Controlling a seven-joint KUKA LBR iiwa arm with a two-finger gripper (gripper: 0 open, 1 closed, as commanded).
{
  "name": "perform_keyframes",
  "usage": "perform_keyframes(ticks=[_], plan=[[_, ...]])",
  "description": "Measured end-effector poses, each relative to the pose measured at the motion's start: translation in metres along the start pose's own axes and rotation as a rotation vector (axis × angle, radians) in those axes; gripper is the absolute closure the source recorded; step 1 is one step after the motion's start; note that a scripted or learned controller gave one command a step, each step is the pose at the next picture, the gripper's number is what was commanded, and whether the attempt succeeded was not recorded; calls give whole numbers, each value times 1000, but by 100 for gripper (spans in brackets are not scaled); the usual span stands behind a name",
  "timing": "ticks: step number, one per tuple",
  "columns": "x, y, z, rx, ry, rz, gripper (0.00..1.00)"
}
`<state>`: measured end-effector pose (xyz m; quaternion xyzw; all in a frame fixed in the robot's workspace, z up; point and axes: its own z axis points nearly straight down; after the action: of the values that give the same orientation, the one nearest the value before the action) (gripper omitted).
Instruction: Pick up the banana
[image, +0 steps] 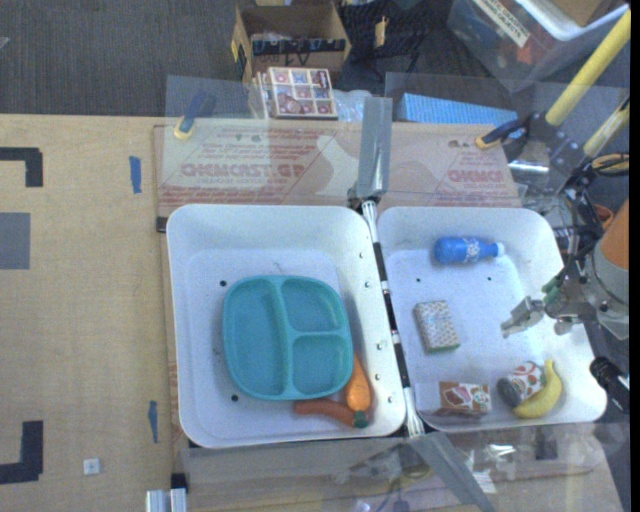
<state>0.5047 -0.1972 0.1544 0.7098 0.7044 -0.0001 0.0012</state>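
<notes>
Banana (541, 395) in right bin (530, 225) near corner, beside small can (522, 383); gripper (528, 315) above, nothing between fingers

Yellow banana (543, 394), curved, lying flat on the floor of the right bin (480, 225) in its near right corner, close against the bin's sloping wall. Arched so that both ends turn toward the bin's middle, upper tip pointing away from the camera and lower end swinging left. Lower end touching or just beside a small patterned cup-like object (522, 383), with a small printed packet (464, 397) further left along the same near wall; peel plain and unbroken as far as visible, not between any fingers.
</notes>
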Motion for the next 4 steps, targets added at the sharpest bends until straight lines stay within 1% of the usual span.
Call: perform_keyframes(ticks=[1,2,3,4], plan=[[-23,-25,28,2,3,-47,0],[52,-25,-25,0,1,-112,0],[-23,-25,7,0,1,-439,0],[-26,-24,58,0,3,-700,0]])
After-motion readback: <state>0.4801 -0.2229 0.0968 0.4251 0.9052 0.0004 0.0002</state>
